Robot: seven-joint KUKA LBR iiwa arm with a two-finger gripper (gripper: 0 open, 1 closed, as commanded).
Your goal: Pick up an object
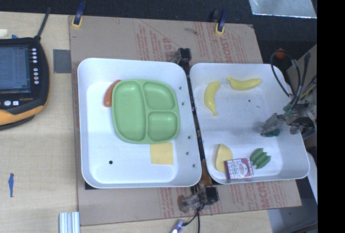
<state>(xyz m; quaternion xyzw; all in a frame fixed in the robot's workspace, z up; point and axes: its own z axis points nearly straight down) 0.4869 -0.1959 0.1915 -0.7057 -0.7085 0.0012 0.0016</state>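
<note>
Right bin (280,172); tool (271,128) blurred; arm cut off.

The counter (38,172) is seen from a single fixed camera mounted above it, angled downward at a slant and set back far enough for both white bins to be taken in whole. The left bin (94,167) and right bin (294,164) are framed side by side, with dark floor visible along the far edge.
</note>
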